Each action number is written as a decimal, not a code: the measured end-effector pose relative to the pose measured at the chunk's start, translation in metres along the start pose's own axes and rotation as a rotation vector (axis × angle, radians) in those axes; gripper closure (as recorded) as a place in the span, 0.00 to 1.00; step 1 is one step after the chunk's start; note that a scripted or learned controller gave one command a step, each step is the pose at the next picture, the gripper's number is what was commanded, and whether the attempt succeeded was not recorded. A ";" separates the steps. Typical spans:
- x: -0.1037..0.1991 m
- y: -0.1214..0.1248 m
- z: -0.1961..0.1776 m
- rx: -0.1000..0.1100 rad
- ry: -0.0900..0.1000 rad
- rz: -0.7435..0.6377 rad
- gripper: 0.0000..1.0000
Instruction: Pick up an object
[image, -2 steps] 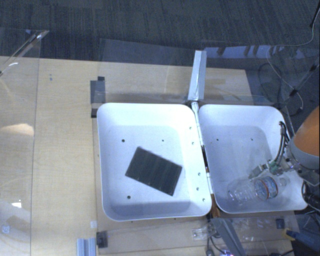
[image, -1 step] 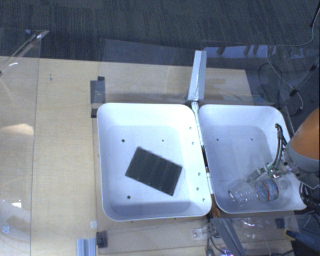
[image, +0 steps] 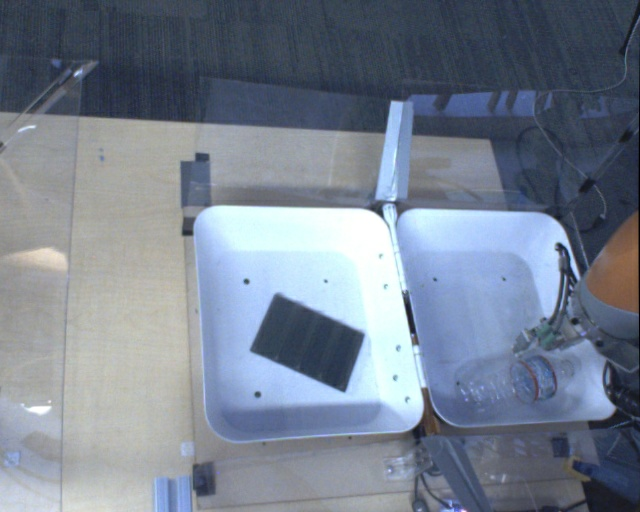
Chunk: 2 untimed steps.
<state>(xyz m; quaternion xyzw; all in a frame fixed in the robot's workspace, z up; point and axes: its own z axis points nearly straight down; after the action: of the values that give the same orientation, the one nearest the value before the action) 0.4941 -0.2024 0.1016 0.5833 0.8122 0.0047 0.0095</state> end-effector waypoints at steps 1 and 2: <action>0.000 0.000 0.000 0.000 0.000 0.001 0.00; 0.008 0.000 0.011 0.006 0.000 -0.116 0.00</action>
<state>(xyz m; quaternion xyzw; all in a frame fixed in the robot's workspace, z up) 0.4916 -0.1949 0.0901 0.5354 0.8445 0.0018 0.0080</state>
